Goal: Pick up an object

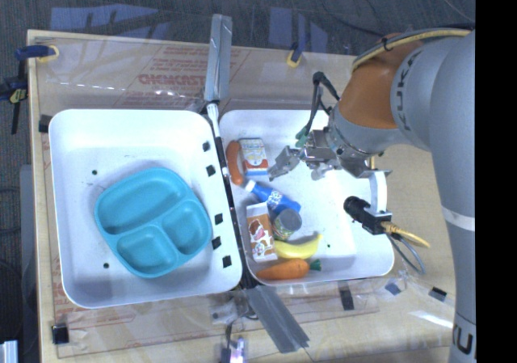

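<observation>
Two white bins are seen side by side on the bench. In the left bin (73, 192) a blue tray with three parts (153, 221) is lying flat. The right bin (355, 252) is where the small things are kept, all crowded by its left wall: a little carton (254, 154) with a hot dog (233, 162) just beside it, a blue bottle (263, 192), a round can (286, 225), a small box (258, 238), a banana (297, 246) and a carrot (283, 270) at the near edge. The gripper (284, 163) is held above the right bin, just to the right of the carton. Nothing is seen held in it. Whether it is wide or narrow cannot be told from this high up. The step in hand looks like choosing one thing and going down on it. It would best be done on a thing with room around it. The carton may be a good pick, since it is close and the white floor on its right side is bare. The gripper should be set straight over the middle of the thing, so that one finger goes down on each side. The can, the box and the banana are touching, so a grab there could be blocked or could knock things about.
</observation>
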Robot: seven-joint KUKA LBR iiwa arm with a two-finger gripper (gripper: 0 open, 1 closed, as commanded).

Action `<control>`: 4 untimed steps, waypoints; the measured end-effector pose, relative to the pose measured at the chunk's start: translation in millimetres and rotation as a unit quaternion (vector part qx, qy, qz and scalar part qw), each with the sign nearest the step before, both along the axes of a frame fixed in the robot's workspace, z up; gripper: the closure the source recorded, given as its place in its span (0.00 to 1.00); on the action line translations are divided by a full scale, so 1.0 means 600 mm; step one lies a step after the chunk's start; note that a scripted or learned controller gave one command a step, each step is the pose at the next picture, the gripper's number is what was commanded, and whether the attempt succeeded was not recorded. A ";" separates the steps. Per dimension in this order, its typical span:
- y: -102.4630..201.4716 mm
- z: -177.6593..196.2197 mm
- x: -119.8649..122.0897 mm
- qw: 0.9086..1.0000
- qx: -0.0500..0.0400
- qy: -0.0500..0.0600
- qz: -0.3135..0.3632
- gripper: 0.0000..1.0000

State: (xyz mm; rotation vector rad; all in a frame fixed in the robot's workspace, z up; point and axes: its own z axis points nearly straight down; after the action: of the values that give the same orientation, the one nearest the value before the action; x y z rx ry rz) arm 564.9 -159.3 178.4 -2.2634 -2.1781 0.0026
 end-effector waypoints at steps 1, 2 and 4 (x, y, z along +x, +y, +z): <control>0.017 -0.148 -0.023 0.997 0.001 0.001 0.076 0.00; 0.017 -0.148 -0.023 0.997 0.000 0.001 0.076 0.00; 0.017 -0.135 -0.022 0.997 0.000 0.002 0.078 0.00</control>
State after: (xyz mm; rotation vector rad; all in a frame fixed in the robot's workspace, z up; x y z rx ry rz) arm 551.7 -149.1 97.4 -2.0842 -2.3473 0.0064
